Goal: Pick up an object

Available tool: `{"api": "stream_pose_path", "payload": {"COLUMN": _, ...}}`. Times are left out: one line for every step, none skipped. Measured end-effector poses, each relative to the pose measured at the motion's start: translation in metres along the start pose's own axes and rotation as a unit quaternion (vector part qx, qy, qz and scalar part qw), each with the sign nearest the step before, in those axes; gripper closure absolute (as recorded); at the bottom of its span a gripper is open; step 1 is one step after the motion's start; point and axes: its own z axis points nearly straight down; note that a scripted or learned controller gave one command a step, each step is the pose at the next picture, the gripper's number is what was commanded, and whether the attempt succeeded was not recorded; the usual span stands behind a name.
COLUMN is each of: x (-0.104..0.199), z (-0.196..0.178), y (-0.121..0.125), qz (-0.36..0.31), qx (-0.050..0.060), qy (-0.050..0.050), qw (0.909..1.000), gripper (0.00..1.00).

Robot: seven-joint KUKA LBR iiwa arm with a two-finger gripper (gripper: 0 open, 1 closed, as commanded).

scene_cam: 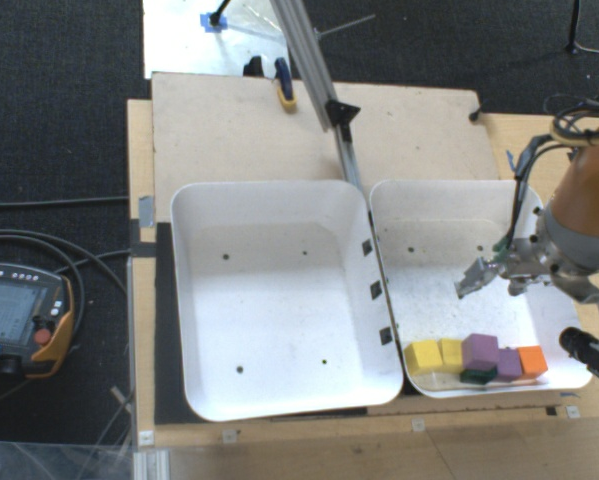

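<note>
Several small blocks lie in a row along the front wall of the right bin: two yellow blocks, a large purple block, a smaller purple one, an orange block and a dark green piece at the front. My gripper hangs over the middle of the right bin, pointing left, above and behind the blocks. It stands apart from them and I see nothing in it. The orange-banded wrist is at the right edge.
The left bin sits beside the right one, with a black-tabbed divider edge between them. A slanted metal pole crosses the back board. A blue and yellow tool lies behind the bins. A teach pendant rests on the floor at left.
</note>
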Motion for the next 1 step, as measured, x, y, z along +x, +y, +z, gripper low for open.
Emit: {"api": "stream_pose_path", "payload": {"x": 0.0706, "z": -0.0194, "y": 0.0135, "qz": -0.005, "qx": -0.002, "qy": 0.001, "qw": 1.0000, "gripper": 0.00}}
